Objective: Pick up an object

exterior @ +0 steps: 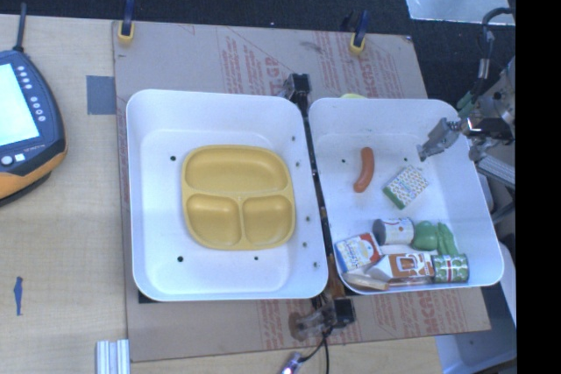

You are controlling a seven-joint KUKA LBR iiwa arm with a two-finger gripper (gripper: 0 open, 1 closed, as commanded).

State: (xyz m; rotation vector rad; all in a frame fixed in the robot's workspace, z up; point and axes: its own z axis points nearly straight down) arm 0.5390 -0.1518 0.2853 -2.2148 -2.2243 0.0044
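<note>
Camera view, looking down on a wooden bench with a brown board clamped at the far edge by two blue-and-yellow clamps. On the board, two white bins side by side. Left bin: a yellow divided tray lying flat near the middle, three compartments, all bare. Right bin: an orange sausage lying lengthwise near the centre, apart from the rest; to its right a small green-and-white patterned box, tilted. Nearer the front wall, a cluster packed close together: a white jar on its side, a green soft item just beside it, a small red-and-blue carton, a flat brown-and-white packet, a green can lying at the right end, and a pale bread-like piece at the front.

Tool reaching in from the right, above the far right corner of the right bin, up and right of the patterned box and apart from it. Nothing seen between the fingers; spread or pressed together, cannot tell at this size.

At the left edge of the bench, a grey-and-orange handheld pendant with a screen. A grey tape square left of the left bin.
</note>
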